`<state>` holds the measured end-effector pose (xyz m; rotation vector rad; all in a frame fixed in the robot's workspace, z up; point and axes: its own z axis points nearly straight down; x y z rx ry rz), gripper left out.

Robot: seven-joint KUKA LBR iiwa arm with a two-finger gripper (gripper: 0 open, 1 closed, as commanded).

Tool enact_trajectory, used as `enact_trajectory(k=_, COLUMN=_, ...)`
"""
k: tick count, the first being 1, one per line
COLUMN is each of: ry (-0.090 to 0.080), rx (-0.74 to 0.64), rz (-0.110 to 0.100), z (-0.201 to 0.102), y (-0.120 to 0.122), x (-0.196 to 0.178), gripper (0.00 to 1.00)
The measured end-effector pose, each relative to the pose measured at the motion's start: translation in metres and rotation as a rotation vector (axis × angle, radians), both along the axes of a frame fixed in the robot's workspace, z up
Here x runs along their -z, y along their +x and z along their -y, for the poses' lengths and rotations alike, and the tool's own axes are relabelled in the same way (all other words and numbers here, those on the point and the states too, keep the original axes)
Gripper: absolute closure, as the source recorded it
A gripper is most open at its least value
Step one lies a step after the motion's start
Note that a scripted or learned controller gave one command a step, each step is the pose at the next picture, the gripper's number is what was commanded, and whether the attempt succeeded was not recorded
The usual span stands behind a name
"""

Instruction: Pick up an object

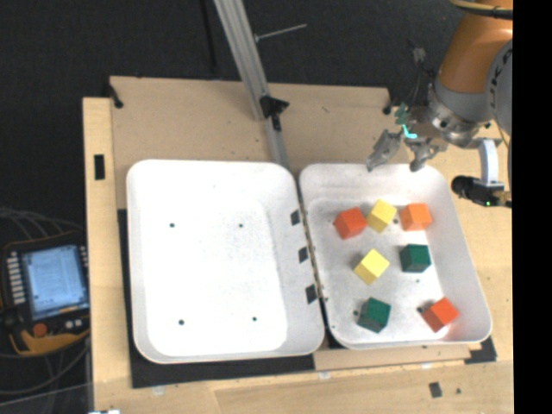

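Two shallow white plastic bins [216, 179] sit on a tan wooden bench [172, 110]; the open two-finger gripper [398, 155] hovers above, empty.

Tan bench [99, 231], dark floor [52, 33], pendant screen [53, 280] left.

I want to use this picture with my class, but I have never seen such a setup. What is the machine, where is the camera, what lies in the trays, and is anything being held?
The camera looks down at a slant on a bench. The robot arm, grey and orange, reaches in from the right. Its gripper hangs above the far edge of the right bin, with open fingers holding nothing. That bin contains seven small cubes: three orange, two yellow, two green. The left bin sits beside it.
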<state>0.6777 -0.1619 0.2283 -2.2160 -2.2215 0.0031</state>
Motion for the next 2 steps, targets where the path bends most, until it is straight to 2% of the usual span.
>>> enact_trajectory(k=1, ry=-0.005, rx=-0.002, rz=0.004, z=0.001, y=0.001, x=-0.003, gripper=0.0)
enact_trajectory(k=2, ry=-0.004, rx=0.001, rz=0.0, z=0.001, y=-0.005, x=0.05, gripper=0.0)
